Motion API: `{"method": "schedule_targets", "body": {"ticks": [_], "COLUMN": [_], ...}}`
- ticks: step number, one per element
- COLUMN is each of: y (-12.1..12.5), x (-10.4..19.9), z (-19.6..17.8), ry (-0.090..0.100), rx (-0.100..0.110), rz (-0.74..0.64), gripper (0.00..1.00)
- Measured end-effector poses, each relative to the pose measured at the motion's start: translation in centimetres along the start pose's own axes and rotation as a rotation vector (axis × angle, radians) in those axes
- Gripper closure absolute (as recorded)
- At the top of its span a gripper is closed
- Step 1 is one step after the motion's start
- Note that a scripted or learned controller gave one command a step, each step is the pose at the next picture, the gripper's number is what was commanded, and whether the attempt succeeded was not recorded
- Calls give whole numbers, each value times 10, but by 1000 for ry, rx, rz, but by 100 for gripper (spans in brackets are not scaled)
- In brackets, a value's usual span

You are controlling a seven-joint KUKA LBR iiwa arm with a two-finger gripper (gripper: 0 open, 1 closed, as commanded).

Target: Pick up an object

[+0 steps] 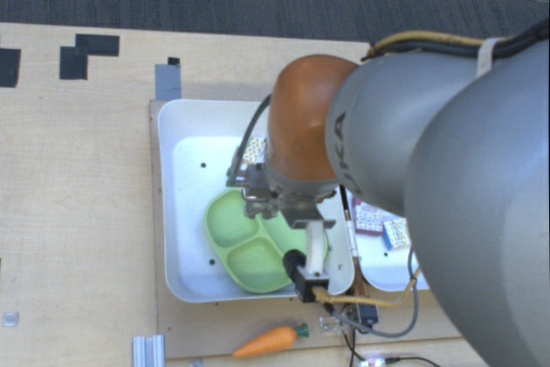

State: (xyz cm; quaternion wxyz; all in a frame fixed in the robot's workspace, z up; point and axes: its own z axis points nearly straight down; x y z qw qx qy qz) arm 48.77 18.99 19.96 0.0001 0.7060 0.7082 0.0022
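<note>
Jaws hidden beneath the wrist of the arm (301, 142); cannot tell their spread. Below them, a green divided plate (245, 249) lies in the left white bin (185, 185). Best bet: descend squarely over the plate's raised rim, close firmly, lift slowly.

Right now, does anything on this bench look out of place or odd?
Yes: a toy carrot lies on the wooden bench in front of the left bin, outside both bins. Inside that bin, a green divided plate sits beneath the arm's wrist.
</note>
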Motion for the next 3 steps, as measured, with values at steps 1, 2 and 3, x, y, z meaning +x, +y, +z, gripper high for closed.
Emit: {"method": "schedule_targets", "body": {"ticks": [1, 2, 3], "y": [1, 76, 122], "x": [1, -56, -14], "z": [-10, 18, 5], "ry": [2, -3, -1], "rx": [-2, 1, 0], "rz": [-2, 2, -2], "gripper": [100, 100, 100]}}
